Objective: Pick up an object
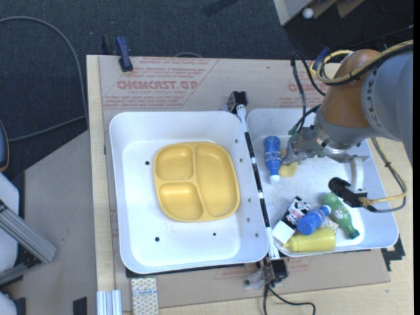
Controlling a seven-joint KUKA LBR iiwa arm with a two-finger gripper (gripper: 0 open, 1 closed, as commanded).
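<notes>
the end effector (296, 151) hangs low in the right bin (380, 231), just beside a blue bottle (272, 156) and a small yellow piece (288, 169); whether it grips anything i cannot tell. a second blue bottle (313, 220), a green bottle (344, 216), a yellow bottle (312, 243) and a cow-print carton (296, 210) crowd that bin's near corner. a yellow divided plate (195, 180) lies in the left bin (131, 195).

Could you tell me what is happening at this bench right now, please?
A grey robot arm reaches in over the right bin, its pincer low beside a blue bottle and a small yellow item. Nothing is visibly gripped. More objects, including another blue bottle and a green bottle, lie clustered at that bin's near end. The left bin holds a yellow divided plate.
</notes>
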